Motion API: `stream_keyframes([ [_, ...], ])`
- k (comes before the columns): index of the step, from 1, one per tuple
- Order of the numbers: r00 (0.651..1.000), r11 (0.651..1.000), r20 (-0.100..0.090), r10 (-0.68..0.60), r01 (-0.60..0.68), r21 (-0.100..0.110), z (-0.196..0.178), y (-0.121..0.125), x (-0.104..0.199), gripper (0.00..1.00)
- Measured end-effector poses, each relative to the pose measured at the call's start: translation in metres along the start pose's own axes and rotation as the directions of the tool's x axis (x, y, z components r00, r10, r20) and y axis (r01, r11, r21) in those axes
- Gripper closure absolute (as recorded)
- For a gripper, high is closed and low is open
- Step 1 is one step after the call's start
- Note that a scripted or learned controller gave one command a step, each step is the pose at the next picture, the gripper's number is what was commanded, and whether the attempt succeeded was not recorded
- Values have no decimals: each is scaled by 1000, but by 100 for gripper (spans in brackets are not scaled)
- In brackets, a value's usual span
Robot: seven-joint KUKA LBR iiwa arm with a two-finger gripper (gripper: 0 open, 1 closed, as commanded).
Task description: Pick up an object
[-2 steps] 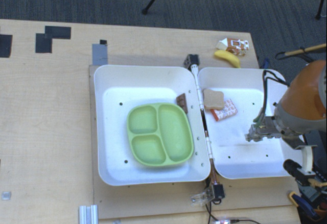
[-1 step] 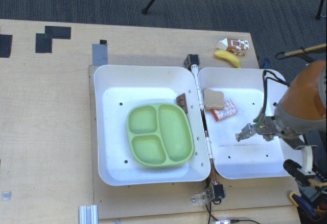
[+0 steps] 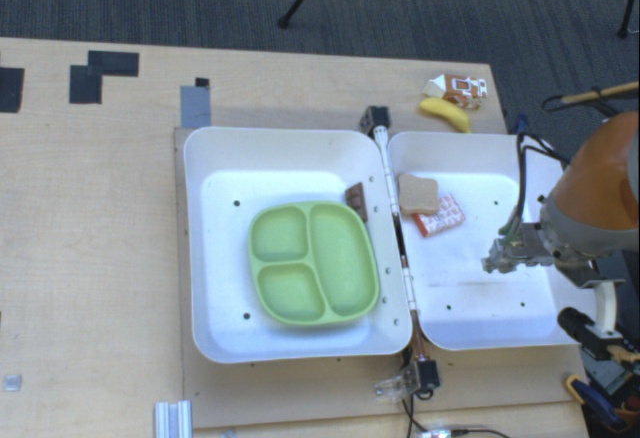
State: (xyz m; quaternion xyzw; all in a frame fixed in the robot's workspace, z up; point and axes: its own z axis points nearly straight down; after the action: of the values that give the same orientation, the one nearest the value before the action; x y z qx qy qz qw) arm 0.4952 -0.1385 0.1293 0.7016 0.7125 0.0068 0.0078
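Hovering low over the right bin (image 3: pixel 470 326), near its right wall, with the pincer (image 3: pixel 503 259) pointing toward the bin's middle. Cannot tell whether spread or pressed together, since too small and blurred at the tip; nothing visibly caught there. Judged as an approach stage, nothing picked up yet.

Nearest candidates: a tan block (image 3: pixel 418 193) and a red-and-white packet (image 3: pixel 441 214), touching or overlapping one another, up against the bin's upper left corner beside the divider (image 3: pixel 392 226). Lying up and to the left of the pincer, across bare white floor, well apart from it. Packet's long axis running at a slant, roughly from lower left to upper right; block squarish, possibly resting partly on the packet. Only one arm (image 3: pixel 600 196) here, reaching in from the right, so no choice of side.

Elsewhere: a green divided plate (image 3: pixel 312 263) filling much of the left bin (image 3: pixel 215 226), with a small brown thing (image 3: pixel 355 196) just beside its upper right rim, close to the divider. Outside the bins, on the tabletop (image 3: pixel 90 246), a banana (image 3: pixel 444 112) and a small carton (image 3: pixel 462 87) beyond the right bin's far edge.

Nothing standing between pincer and the block-and-packet pair. Likely trouble: closeness of both to the divider and to each other, leaving little room on the left side and risking a grab of two things at once, or a slip off the flat packet.
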Motion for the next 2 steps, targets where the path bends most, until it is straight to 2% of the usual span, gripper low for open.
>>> stream_keyframes([
  [1, 1000, 1000, 0, 1, -1, 0, 0, 0, 0, 0],
  [2, 1000, 1000, 1, 13, -13, 14, 42, -7, 21, 0],
])
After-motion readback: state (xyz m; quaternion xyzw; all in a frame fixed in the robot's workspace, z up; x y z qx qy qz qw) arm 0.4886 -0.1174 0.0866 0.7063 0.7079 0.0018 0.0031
